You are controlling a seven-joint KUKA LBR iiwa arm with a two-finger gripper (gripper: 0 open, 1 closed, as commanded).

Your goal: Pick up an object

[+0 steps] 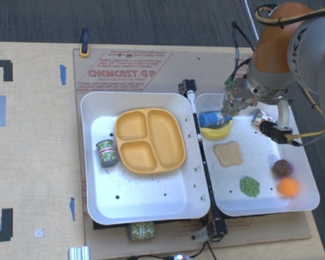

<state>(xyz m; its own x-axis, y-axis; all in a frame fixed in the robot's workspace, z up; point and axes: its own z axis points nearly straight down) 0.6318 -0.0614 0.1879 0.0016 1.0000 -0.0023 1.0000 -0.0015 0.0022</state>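
Note:
My gripper hangs over the far left corner of the right bin, right above a blue object and a yellow banana lying against it. A tan slice of bread lies just nearer the camera. Further toward the front are a green bumpy piece, a dark brown ball and an orange ball. A small white and red item lies under the arm at the bin's far side.
The left bin holds a yellow three-compartment plate and a small green-labelled can beside it. Another can lies outside, on the bench in front of the left bin. A black clamp sits between the bins at the back.

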